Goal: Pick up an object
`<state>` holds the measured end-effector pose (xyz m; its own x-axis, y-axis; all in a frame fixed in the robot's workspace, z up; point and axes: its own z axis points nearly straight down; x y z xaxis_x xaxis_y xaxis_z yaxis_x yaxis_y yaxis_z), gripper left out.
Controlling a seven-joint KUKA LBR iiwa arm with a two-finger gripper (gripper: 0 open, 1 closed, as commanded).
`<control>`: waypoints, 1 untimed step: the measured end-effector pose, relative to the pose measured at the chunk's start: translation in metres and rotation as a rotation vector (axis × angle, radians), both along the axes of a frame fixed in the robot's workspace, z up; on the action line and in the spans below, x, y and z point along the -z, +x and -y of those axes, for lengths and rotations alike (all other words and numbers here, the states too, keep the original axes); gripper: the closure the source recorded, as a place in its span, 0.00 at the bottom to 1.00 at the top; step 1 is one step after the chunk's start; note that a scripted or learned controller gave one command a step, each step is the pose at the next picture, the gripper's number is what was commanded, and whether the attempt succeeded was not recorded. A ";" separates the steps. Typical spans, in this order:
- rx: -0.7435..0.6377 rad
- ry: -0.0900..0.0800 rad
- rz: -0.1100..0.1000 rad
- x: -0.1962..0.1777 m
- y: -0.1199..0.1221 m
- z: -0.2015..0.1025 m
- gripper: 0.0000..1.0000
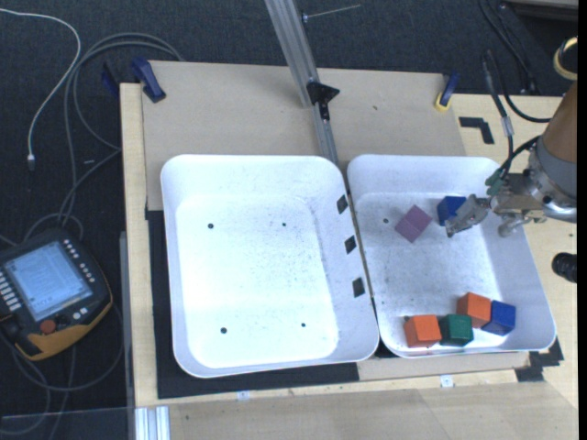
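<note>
Two white bins are seen side by side on a bench. Over the right bin [527, 273], approx. its 2 o'clock, the gripper [468, 216] is held beside a blue block [449, 208]; whether it is clenched or released can't be told. A purple block [413, 223] lies nearby at 9 o'clock of it. Orange [422, 330], green [457, 329], orange [474, 306] & blue [502, 316] blocks are clustered at approx. 5 o'clock.

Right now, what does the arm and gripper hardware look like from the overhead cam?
The arm comes in at the right edge: a rounded grey body with a tan-orange patch higher up. The wrist is a pale metallic housing. The gripper is grey metal, slim and angular. Black cables loop beside the arm. No markings are readable.
</note>
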<state>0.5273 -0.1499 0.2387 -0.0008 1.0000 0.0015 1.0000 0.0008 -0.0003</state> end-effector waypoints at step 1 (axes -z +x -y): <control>-0.002 0.002 -0.007 0.144 0.047 -0.028 0.00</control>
<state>0.5744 -0.1224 0.0950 -0.0025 1.0000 0.0031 1.0000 0.0025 -0.0075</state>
